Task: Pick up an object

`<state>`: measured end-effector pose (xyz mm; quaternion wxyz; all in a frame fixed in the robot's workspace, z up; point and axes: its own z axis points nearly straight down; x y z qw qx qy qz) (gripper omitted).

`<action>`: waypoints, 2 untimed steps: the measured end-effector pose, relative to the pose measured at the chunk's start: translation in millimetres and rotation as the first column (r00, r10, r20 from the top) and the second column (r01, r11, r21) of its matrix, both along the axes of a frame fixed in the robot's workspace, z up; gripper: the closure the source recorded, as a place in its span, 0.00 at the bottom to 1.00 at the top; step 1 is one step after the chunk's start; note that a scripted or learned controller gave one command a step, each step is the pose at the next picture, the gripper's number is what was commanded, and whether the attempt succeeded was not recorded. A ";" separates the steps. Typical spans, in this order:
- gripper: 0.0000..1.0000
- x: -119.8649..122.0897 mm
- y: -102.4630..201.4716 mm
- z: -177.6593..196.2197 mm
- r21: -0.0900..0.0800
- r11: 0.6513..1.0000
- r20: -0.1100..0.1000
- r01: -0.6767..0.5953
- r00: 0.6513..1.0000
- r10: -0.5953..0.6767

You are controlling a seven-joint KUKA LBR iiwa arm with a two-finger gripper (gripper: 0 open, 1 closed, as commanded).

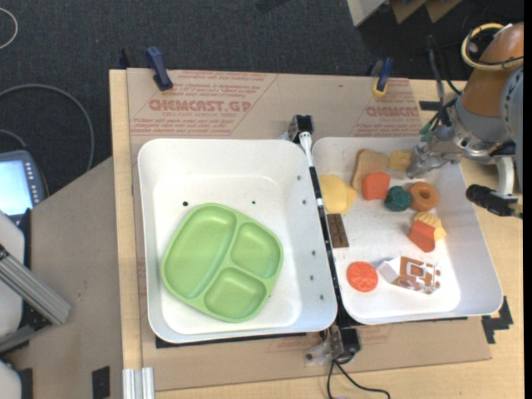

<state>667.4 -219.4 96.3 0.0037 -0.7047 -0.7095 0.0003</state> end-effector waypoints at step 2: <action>1.00 -124.5 -5.0 -11.8 -0.003 1.000 0.000 0.010 1.000 -0.010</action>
